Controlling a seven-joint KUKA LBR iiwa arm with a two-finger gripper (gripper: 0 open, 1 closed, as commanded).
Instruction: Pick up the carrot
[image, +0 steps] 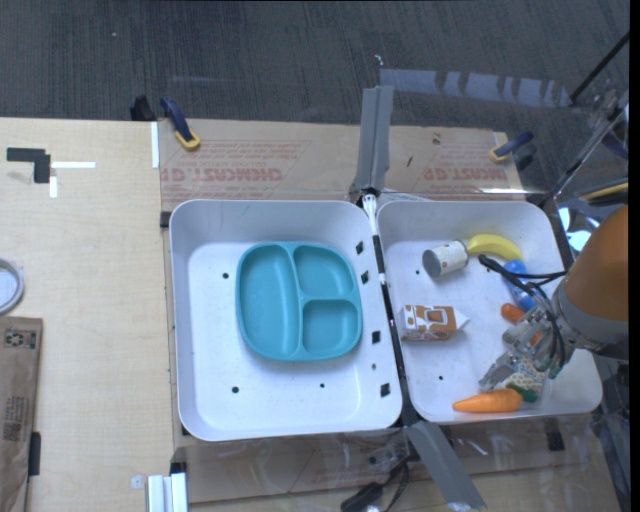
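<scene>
The carrot (487, 403) lies along the right bin's (440, 400) front wall; the tool (515, 365) hangs just above it, seemingly descending; its grip state I cannot tell.

This is a robot lab, no home kitchen. Bare plywood bench (80, 260), pale and unfinished, with tape marks (60, 170) stuck down near the far left corner. Two white bins (190, 330) sit side by side, hinged along a metal rail (375, 140), and spring clamps (180, 125) pin a printed board (270, 165) at the back edge. Dark office carpet (250, 50) beyond. On the right, the arm (600, 290) comes in, orange band, loose cables (525, 285) trailing over the bin. Inside: toy food, a plastic banana (495, 245), a small carton (432, 321), a blue divided tray (300, 300). Test props, all of it.
</scene>
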